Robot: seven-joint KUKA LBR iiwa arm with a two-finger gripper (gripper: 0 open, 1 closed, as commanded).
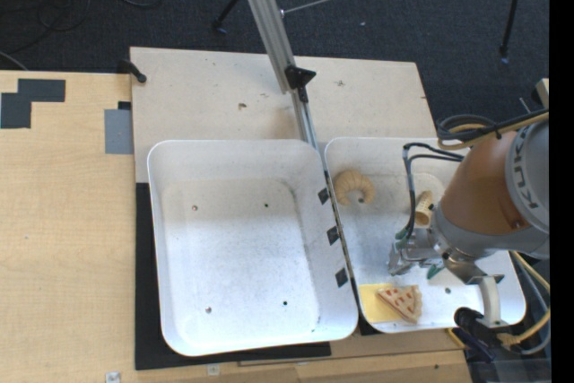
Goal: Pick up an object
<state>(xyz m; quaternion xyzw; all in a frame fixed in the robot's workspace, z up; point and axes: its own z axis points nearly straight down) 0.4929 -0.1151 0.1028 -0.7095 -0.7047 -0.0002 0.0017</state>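
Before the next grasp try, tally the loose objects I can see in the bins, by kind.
Croissant-shaped toy, right bin: 1
Pizza-slice toy, right bin near edge: 1
Tan cylinder, partly hidden beside the arm: 1
Total: 3 visible; the arm may hide more.

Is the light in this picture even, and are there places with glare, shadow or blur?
Camera view: light is soft and fairly even; the left bin looks bright and slightly washed out, no hard glare. The dark floor at the top keeps little detail. The arm casts only a faint shadow on the right bin. The gripper is small and somewhat blurred; the croissant and pizza slice are soft but recognisable.
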